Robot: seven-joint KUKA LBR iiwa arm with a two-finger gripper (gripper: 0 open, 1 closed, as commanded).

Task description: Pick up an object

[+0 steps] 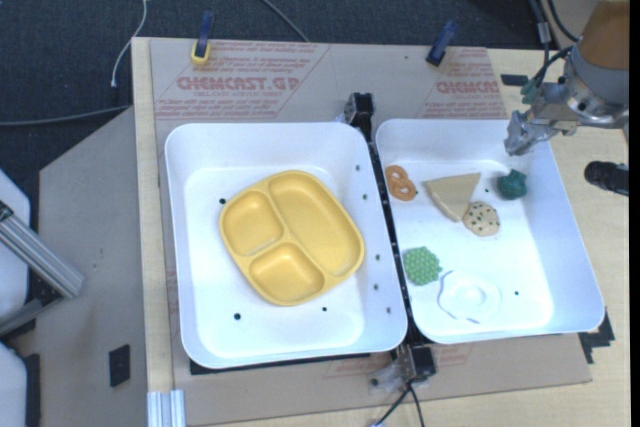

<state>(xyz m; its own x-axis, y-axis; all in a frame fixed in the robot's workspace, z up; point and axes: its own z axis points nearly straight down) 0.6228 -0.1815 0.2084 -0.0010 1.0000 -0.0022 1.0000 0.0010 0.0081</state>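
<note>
The tool point(520, 137) hung just above the green toy point(513, 184) in the right bin point(560, 310). I cannot tell its grip. The cookie point(481, 218) lay near the toy.

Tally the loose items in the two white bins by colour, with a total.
Yellow: 1, the yellow three-compartment plastic tray
Green: 2, bumpy green piece, dark teal lump
Brown or tan: 3, pretzel, tan wedge, speckled cookie
White: 1, white lid-like disc
Total: 7
</note>
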